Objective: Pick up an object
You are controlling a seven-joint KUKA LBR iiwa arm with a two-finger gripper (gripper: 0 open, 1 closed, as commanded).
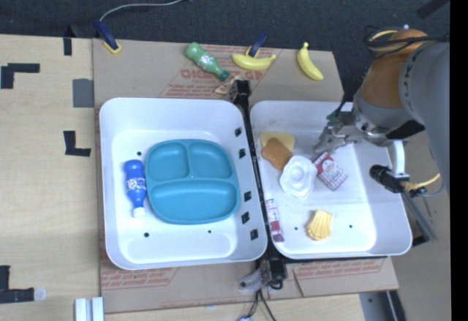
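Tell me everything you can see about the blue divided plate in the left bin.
The light blue three-compartment plastic plate lies flat, right side up, near the middle of the left shallow white bin. It is a rounded rectangle with two smaller compartments along its far side and one wide compartment along its near side, split by raised ridges. It looks smooth, matte and bare of food. A small blue bottle with a white cap lies along its left edge, close against it or touching.
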